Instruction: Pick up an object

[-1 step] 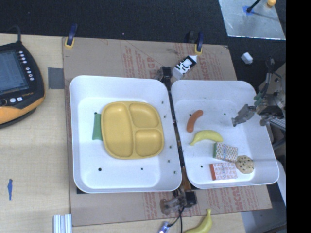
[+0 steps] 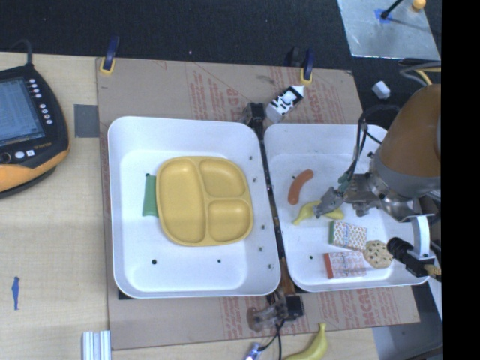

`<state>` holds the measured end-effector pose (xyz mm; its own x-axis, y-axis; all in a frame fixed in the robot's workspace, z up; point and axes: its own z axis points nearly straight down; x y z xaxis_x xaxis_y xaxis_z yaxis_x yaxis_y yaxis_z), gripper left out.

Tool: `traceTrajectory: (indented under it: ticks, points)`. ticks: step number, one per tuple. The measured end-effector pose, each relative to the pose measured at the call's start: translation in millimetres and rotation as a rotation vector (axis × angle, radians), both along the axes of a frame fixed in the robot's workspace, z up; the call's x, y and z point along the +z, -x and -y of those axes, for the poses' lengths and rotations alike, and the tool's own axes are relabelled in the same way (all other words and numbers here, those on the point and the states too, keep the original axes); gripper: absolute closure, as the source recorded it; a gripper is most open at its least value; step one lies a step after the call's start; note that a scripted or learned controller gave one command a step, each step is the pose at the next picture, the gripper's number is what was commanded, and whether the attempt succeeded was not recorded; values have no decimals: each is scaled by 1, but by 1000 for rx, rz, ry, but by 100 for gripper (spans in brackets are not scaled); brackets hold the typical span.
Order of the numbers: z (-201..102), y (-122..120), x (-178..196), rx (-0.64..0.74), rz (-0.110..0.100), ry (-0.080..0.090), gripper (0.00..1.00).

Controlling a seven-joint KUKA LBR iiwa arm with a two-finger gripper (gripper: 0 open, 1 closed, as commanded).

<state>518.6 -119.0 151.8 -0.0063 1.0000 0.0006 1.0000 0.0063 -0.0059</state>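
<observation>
The right bin [image 2: 300, 145] holds an orange-red sausage [image 2: 300, 187], a small yellow banana toy [image 2: 306, 214], a patterned green-and-white packet [image 2: 348, 235], a red-and-white packet [image 2: 345, 264] and a cookie [image 2: 378, 253]. My gripper [image 2: 331, 203] reaches in from the right and sits low, just right of the banana toy and just above the patterned packet. Nothing is visibly lifted off the bin floor. The arm's orange and grey body [image 2: 411, 145] covers the bin's right side.
The left bin [image 2: 127, 261] carries a yellow divided plate [image 2: 204, 199] lying over a green item [image 2: 150, 195]. A teach pendant [image 2: 26, 126] lies at far left. Another yellow banana [image 2: 311, 345] lies off the bins at the front, and a black-and-white object [image 2: 285, 101] behind them.
</observation>
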Motion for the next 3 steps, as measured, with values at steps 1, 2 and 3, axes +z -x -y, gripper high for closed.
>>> traceTrajectory:
  ticks: [1,2,3]
  points:
    - [8,-17,-61,0,-1,0,0]
    - [9,-17,-51,4,-3,2,100]
    - [9,-17,-51,4,-3,2,0]
